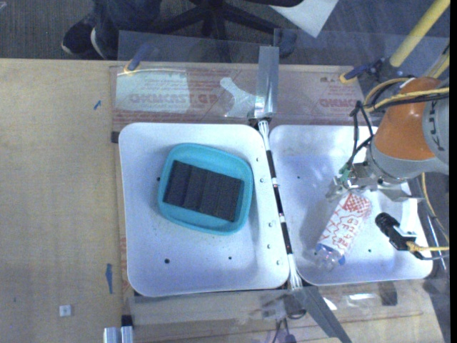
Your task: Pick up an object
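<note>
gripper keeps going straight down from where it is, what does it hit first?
Most likely the plastic bottle lying in the right bin: the gripper sits over its upper end. Height above it is unclear from this slanted view, so it could just miss onto the bin floor.

Directly beneath the jaws, a shallow white bin [300,156]; touching it on the jaws' left, a second white bin [143,249], both on a pale wooden bench [50,191]. Beyond the jaws and to their left, an upright metal post [268,77] at the far end of the seam between the bins. Farther off past the bench's edge, a black office chair base [214,6]; well to the left and nearer, a strip of blue tape [109,277].
</note>
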